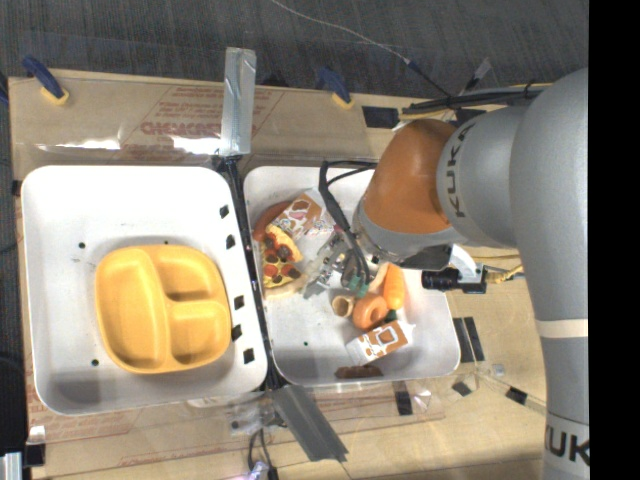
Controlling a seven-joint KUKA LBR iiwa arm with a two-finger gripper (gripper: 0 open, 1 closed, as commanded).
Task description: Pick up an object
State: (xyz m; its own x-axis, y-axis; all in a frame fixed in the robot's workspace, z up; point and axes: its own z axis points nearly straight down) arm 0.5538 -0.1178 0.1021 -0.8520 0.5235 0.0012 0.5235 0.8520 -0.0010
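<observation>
- Over right bin point(430, 343): tool point(335, 266) low among clutter, jaw state cannot tell.
- Pizza slice point(278, 253) just left of tool.
- Carrot point(394, 286), small carton point(380, 342) right of tool.
- Yellow tray point(162, 307) far left, in left bin point(60, 198).
</observation>
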